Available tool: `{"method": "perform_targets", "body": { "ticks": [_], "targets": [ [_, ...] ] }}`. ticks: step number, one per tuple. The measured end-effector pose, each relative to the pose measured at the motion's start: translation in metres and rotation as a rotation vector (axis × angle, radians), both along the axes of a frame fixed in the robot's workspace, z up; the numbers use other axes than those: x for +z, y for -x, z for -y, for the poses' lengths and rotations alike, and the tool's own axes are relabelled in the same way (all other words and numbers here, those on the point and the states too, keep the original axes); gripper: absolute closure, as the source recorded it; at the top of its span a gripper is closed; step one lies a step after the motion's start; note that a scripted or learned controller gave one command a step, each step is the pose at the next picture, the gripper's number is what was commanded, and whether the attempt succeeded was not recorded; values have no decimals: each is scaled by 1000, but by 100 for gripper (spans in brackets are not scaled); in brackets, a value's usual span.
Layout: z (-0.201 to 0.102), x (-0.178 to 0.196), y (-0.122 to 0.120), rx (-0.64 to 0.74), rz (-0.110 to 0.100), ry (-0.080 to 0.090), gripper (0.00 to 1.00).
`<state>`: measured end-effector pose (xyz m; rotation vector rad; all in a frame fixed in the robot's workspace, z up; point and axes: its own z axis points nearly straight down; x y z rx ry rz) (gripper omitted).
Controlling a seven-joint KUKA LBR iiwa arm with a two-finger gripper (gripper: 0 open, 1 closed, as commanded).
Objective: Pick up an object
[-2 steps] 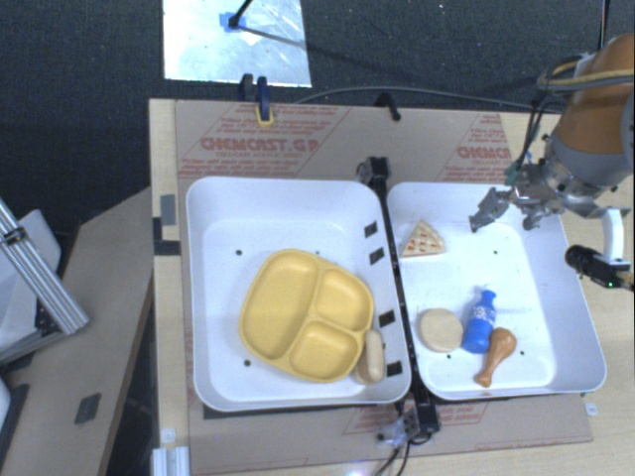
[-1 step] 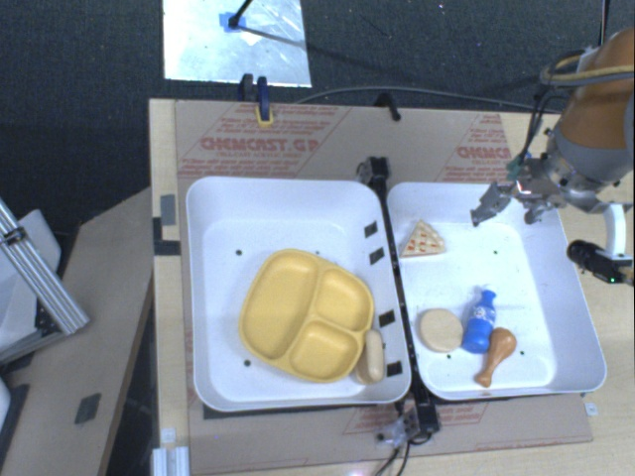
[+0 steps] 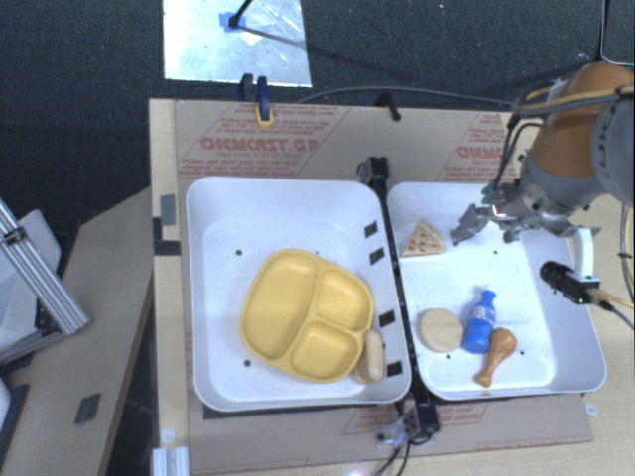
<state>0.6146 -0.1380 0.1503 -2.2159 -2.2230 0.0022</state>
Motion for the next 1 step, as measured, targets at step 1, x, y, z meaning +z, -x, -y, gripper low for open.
{"method": "perform_targets", "body": {
  "ticks": [1],
  "targets": [
    [-5,-51,-9,3,1,0,0]
  ]
}}
